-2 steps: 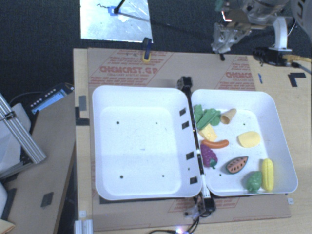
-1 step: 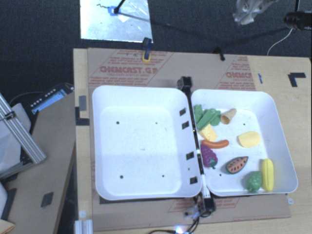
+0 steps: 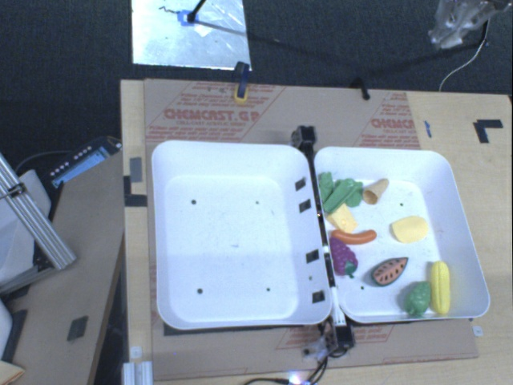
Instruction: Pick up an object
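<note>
1. The gripper [image 3: 463, 14] hangs at about one o'clock of the view, high above the dark floor and outside the bench. It is blurred, so I cannot tell its state, and I see no object at it.
2. All the toy food lies in the right bin [image 3: 465, 215]. The left bin [image 3: 224, 239] is beside it, joined along the middle.
3. Inside the right bin, the green pods [image 3: 339, 191] and the small cone [image 3: 375, 189] lie at about eleven and twelve o'clock.
4. The yellow wedge [image 3: 343, 219], the orange sausage [image 3: 353, 236] and the purple grapes [image 3: 344, 257] are along the nine o'clock side, close together.
5. The yellow lemon piece [image 3: 409, 229] lies near the centre, well apart from the others.
6. The brown slice [image 3: 389, 271], the green broccoli [image 3: 418, 297] and the yellow corn [image 3: 440, 287] lie toward five o'clock.
7. In my judgement the task is at its beginning: nothing is picked up, and the approach, the descent and the grasp are all left.
</note>
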`<state>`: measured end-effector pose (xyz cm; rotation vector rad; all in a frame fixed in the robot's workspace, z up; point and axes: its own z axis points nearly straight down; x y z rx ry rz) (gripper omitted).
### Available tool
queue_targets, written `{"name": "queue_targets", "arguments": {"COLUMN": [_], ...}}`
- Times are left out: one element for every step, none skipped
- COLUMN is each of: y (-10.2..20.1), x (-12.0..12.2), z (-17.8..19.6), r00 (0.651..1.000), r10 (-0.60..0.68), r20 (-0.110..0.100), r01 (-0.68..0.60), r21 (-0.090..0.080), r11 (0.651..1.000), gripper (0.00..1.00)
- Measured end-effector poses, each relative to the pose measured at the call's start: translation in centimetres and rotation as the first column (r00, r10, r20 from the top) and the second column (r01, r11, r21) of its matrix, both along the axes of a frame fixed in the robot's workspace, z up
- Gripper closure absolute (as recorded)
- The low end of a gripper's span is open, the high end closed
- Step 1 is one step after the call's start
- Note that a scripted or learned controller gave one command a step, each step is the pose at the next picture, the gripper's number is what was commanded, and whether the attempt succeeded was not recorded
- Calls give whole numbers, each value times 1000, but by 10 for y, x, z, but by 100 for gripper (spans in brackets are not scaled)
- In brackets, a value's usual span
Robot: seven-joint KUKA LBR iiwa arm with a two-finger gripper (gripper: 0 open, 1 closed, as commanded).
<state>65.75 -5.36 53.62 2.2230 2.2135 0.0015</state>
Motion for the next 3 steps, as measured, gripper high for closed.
{"name": "queue_targets", "arguments": {"y": [59, 50, 37], "x": [11, 11, 11], "z": [-145, -44, 3], "r00": [1000, 1000, 1000], "r10": [13, 9, 6], "r20": [-15, 8, 4], "r01": [-13, -9, -6], "r21": [4, 2, 2], "r11": [1000, 1000, 1000], "gripper": [100, 100, 100]}}
